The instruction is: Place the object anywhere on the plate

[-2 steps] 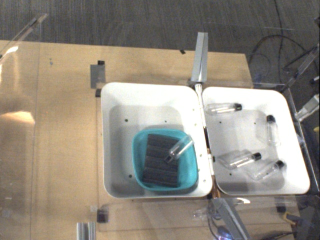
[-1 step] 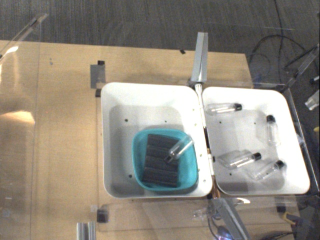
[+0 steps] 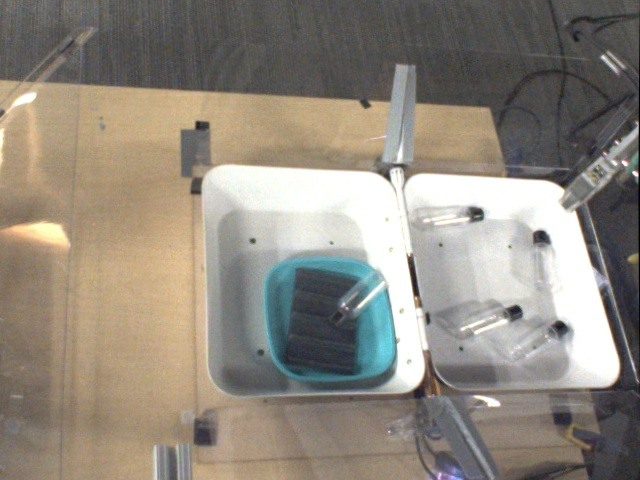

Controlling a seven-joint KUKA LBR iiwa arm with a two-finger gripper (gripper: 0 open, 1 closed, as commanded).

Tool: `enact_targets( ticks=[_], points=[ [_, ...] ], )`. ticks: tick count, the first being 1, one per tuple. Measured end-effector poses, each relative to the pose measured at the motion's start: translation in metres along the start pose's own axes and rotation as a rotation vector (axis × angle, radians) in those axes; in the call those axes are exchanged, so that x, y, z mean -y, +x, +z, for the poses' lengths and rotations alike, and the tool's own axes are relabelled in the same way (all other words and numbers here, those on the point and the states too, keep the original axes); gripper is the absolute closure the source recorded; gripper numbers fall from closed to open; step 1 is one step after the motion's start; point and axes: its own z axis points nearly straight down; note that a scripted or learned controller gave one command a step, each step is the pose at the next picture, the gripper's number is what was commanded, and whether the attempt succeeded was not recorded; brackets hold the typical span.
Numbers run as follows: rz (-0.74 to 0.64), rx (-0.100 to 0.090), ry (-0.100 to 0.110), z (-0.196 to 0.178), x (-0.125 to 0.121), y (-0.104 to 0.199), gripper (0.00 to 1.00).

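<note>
A teal plate (image 3: pixel 278 303) with a dark ribbed insert sits in the left bin (image 3: pixel 230 268), toward its front right. A clear tube with a black cap (image 3: pixel 358 297) lies tilted on the plate's right side, cap toward the front. My gripper (image 3: pixel 592 180) pokes in at the far right edge, over the back right corner of the right bin (image 3: pixel 500 268), far from the plate. Nothing shows between its tips.
Several more clear black-capped tubes lie in the right bin: one at the back left (image 3: pixel 449 215), one upright-looking at the right (image 3: pixel 542 259), two near the front (image 3: pixel 484 318). Cables lie beyond the bench at the top right.
</note>
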Motion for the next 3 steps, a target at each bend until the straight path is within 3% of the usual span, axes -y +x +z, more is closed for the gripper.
enact_targets(
  ticks=[1, 2, 3],
  points=[
    [-0.122, 0.000, -0.001, 0.012, -0.047, 0.002, 1.00],
    [-0.180, 0.000, -0.003, -0.003, -0.089, 0.036, 1.00],
    [-0.163, -0.001, -0.003, 0.004, -0.129, 0.041, 1.00]
  ],
)
